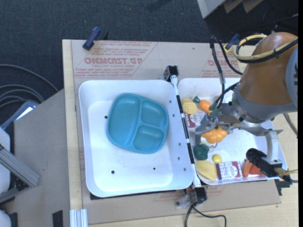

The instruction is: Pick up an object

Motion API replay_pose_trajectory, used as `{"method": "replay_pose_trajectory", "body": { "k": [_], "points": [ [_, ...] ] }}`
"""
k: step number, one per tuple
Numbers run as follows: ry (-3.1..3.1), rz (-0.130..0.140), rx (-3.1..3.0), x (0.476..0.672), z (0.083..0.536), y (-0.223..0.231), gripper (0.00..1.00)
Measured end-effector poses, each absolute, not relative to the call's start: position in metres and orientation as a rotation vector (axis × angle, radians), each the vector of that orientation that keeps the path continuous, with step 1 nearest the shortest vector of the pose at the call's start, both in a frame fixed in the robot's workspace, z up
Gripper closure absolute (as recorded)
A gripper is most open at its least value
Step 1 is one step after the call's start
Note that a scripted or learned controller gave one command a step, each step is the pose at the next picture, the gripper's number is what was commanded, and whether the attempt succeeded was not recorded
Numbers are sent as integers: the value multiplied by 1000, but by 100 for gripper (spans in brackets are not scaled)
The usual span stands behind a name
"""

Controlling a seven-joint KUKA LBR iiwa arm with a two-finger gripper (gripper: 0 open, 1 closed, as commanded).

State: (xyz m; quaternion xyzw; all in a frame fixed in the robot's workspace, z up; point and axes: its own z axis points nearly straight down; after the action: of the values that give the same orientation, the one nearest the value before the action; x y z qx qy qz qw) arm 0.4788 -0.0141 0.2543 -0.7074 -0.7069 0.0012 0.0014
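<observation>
Orange toy fruit [214, 135] lies in the view's right-hand bin [234, 148], just beneath the jaws; their spread I cannot tell. Best to centre over it and close gently, clear of the green toy [200, 151].

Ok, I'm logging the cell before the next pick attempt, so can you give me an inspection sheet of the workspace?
Surface: bench printed CHEMCAST GP, bearing two white bins.
Job's things: right bin holds toy corn cob, orange toy fruit, green toy vegetable, red-and-white box.
Clutter: blue divided plate in the left bin.
Grippers: end effector low over the right bin, beside the orange toy fruit.
Cables: black cables on the floor at left.
Surroundings: dark carpet; blue clamp at the bench's back edge.
</observation>
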Motion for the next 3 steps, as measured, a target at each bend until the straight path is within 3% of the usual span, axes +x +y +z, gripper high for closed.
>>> {"method": "replay_pose_trajectory", "body": {
  "k": [2, 3],
  "points": [
    [-2218, 4, -2220, 479, 245, -31, 100],
    [-2223, 0, -2221, 509, 241, -26, 100]
  ]
}}
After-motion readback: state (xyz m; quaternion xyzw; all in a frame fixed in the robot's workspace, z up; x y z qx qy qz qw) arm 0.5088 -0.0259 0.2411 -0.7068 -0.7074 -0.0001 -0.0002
